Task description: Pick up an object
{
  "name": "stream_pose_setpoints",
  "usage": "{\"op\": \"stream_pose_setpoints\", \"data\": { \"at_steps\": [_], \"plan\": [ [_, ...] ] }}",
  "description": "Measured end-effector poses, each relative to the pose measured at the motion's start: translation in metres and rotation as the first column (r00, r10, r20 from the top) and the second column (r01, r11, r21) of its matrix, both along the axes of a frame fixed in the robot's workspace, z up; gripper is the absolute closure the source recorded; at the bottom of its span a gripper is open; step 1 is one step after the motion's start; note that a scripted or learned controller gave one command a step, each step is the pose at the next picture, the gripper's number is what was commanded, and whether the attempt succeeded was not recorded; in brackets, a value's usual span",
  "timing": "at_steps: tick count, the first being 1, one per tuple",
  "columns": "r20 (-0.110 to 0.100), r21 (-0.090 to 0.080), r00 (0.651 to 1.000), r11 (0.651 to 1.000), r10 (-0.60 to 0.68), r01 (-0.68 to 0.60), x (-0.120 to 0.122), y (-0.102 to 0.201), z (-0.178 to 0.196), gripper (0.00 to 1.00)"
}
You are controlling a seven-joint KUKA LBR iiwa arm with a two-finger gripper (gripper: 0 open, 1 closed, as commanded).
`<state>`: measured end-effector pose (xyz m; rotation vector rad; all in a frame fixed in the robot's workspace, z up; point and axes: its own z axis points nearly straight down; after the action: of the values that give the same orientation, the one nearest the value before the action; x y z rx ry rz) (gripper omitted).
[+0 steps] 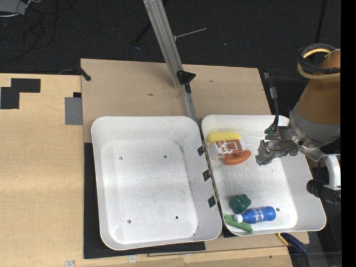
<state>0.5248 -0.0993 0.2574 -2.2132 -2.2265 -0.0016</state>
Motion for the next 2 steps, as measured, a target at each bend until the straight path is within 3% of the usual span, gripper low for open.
{"op": "stream_pose_setpoints", "data": {
  "at_steps": [2],
  "plan": [
    [-0.004, 0.0, 1.0, 1.0, -0.002, 0.002, 0.002, 0.096, -0.018, 1.0]
  ]
}}
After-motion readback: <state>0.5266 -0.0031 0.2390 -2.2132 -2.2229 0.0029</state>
